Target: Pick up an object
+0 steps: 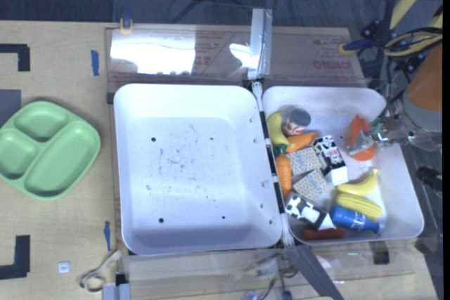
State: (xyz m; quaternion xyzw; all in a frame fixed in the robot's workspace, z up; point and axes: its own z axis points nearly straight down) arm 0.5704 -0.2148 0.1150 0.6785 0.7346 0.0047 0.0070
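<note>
I'm hanging my claw [370,139] over the right bin [411,183], right at an orange piece [359,130] near its far right side; whether I'm gripping it, I can't tell. Toys are crowding the bin's left and near side: a banana [360,185], a blue bottle [354,219], a carrot [283,173]. The left bin [186,158] is sitting beside it.

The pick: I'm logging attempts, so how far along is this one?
Done: the arm has reached into the right bin, where the toys lie, with the gripper low by an orange piece near the far right. In hand: nothing I can confirm; the view doesn't show whether anything is gripped. Left: secure an object and lift it clear. The banana and the rest lie in the bin.
</note>
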